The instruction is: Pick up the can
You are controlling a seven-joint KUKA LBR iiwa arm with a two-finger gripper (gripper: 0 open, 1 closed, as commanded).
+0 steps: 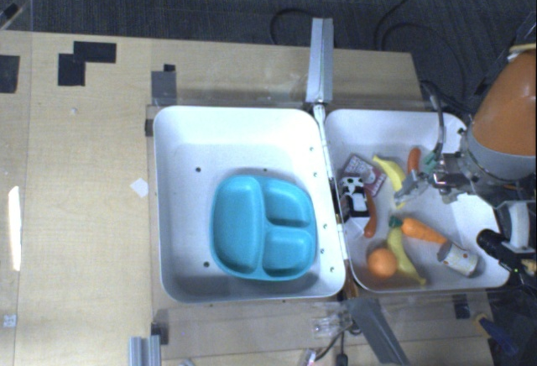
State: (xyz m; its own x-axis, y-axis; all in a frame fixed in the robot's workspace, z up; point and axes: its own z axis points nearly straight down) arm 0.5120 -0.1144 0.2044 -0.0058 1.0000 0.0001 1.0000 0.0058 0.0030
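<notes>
We see the can lying on its side near the right bin's front right corner, just beside a carrot. Our hand hangs over the bin's middle, apart from it, near a banana; its prongs look spread and holding nothing, though the view is blurry.

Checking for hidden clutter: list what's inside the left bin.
The left bin holds a blue divided plate, lying flat with nothing in its compartments. The bin floor beneath the plate is covered.
</notes>
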